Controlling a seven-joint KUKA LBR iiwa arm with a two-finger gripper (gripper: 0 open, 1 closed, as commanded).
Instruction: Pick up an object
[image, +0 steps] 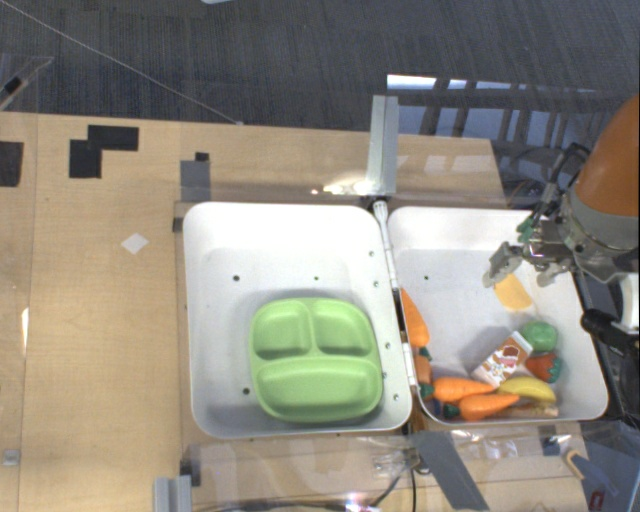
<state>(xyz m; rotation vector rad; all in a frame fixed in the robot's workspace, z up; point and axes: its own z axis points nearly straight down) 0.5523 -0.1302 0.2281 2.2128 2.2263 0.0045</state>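
Observation:
My gripper (524, 268) hangs over the back right part of the right bin (440, 250), its two fingers (499, 266) spread apart and open with nothing between them. Just below and in front of it lies a flat yellow piece (514, 293) on the bin floor. Further forward are a small orange-and-white carton (503, 362), a green round item (540, 335), a red item (545, 368), a banana (529, 389) and three carrots: one by the bin's left wall (414, 325), two at the front (461, 387) (490, 405).
The left bin (230, 250) holds a green divided plate (315, 358) at its front centre. A metal post (383, 150) stands behind the divider between the bins. The arm's orange band (615, 170) rises at the right edge.

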